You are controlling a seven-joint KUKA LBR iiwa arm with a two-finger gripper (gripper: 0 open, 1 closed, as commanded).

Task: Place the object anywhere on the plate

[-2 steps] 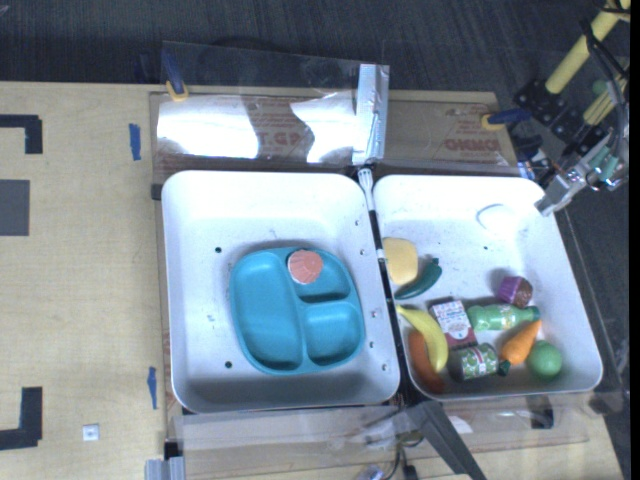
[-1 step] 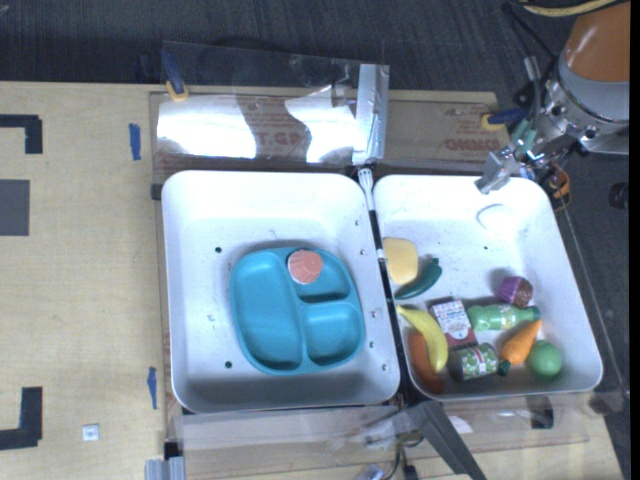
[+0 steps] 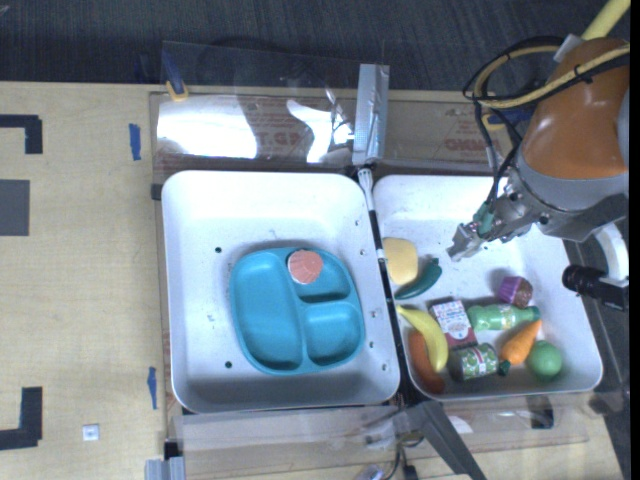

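The blue plate [image 3: 290, 313] sits in the left bin [image 3: 190, 268]. It has three hollows. A round pink thing [image 3: 305, 265] already lies in the top hollow, by the far rim of the plate.

The pincer [image 3: 470, 238] hangs over the right bin [image 3: 420, 203], well to the right of the plate. It looks empty, and it is too small and blurry to tell how far it is open.

Below it lies a pile of toy food: a yellow lump [image 3: 400, 259] closest to the plate, then a green pepper [image 3: 420, 278], a banana [image 3: 428, 336], a green bottle [image 3: 500, 318], a carrot [image 3: 520, 343], a purple thing [image 3: 515, 290] and a green ball [image 3: 545, 360] farthest from the plate.

What could go wrong? The toys are packed close, so the pincer might bump two at once and grab none. Round ones may roll away or slip out. The bin walls stand between the pile and the plate, so a low carry could knock a toy loose. A toy dropped near the plate's rim could slide off.
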